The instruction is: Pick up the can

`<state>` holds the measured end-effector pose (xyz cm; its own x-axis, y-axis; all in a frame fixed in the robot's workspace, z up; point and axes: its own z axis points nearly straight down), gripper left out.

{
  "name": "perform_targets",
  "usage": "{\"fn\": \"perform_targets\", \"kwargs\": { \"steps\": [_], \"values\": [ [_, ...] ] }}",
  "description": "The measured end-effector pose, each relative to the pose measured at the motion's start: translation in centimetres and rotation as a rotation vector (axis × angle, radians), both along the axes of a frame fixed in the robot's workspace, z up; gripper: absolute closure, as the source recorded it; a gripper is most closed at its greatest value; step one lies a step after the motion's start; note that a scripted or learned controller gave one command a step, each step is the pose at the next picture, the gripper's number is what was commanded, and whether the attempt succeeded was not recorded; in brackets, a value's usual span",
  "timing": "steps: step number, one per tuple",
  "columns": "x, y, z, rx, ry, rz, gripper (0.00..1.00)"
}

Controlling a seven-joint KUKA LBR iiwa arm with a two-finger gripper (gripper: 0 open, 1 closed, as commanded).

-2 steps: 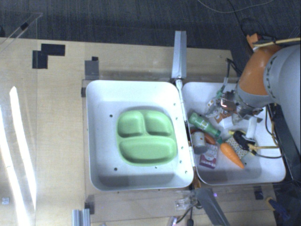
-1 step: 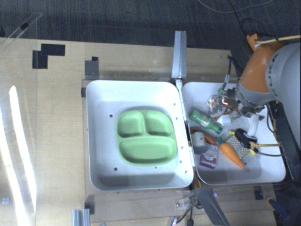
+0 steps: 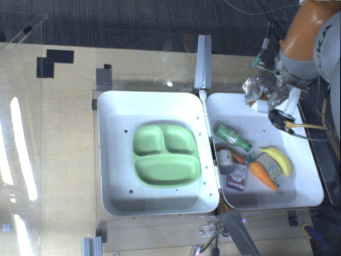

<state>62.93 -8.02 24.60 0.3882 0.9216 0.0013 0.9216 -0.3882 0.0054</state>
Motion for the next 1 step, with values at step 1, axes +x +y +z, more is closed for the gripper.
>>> {"fn": "perform_targets", "kwargs": {
  "steps": [1],
  "values": [
    [0.13,0.13,1.11,-0.001,-0.004,0.009,1.00]
  ]
}}
